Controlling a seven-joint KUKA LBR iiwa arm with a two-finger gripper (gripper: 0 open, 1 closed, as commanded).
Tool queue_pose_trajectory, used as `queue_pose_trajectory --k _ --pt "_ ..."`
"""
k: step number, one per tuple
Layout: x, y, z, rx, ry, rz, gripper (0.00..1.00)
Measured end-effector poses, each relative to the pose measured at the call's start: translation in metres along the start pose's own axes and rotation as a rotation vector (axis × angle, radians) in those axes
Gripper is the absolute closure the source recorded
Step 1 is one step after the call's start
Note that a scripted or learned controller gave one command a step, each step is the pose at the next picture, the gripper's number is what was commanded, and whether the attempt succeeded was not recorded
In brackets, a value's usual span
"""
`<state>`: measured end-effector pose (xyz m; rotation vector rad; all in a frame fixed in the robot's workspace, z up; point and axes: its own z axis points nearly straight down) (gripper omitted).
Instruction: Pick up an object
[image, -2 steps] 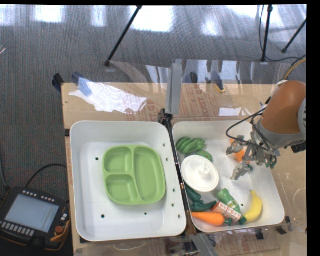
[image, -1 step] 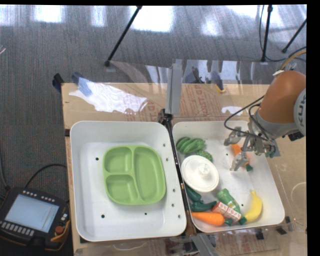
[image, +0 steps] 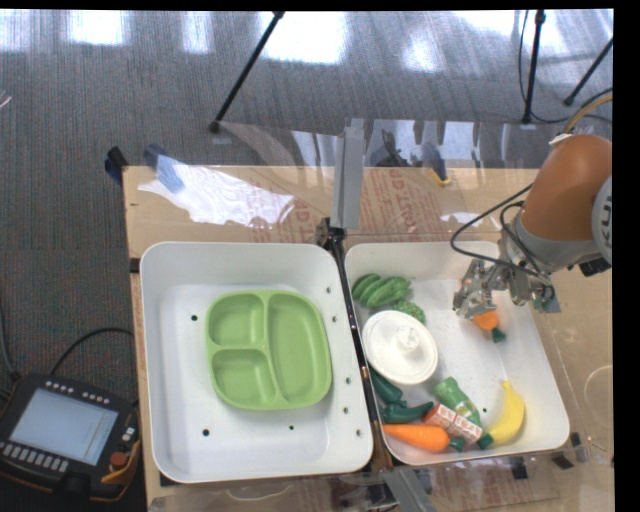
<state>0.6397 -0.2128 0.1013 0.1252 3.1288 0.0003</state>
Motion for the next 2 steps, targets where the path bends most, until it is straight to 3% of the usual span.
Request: queue_pose_trajectory --k 1,2 --pt "0.1424 -0.0086 0.0136 -0.003 0.014 -0.085 1.0" --pt "0.1417 -0.0082 0.0131 -0.002 0.012 -0.086 0.0"
